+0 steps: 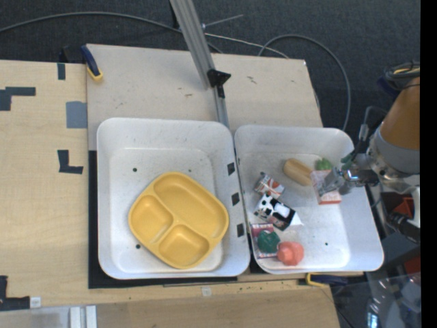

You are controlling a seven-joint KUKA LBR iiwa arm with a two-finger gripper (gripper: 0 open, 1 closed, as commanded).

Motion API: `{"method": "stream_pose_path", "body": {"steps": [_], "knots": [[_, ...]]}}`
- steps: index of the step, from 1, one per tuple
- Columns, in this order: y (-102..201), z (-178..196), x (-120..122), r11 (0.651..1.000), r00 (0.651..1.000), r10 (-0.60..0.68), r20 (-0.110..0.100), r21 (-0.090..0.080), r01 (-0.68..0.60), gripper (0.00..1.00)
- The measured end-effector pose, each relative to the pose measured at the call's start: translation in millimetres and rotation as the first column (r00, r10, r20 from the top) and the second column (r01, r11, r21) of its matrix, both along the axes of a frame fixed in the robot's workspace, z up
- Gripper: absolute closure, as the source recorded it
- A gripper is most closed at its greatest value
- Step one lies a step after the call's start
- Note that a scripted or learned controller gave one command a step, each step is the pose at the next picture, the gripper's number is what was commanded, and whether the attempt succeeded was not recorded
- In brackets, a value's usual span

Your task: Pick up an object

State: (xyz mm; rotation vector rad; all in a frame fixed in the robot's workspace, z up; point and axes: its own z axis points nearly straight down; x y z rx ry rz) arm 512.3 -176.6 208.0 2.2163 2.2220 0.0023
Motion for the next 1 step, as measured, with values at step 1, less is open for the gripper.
{"method": "stream_pose_path", "body": {"steps": [1], "knots": [[0.5, 25.1, 0.8, 1.0, 1.0, -0.001, -0.002, 0.001, 0.001, 1.0]]}}
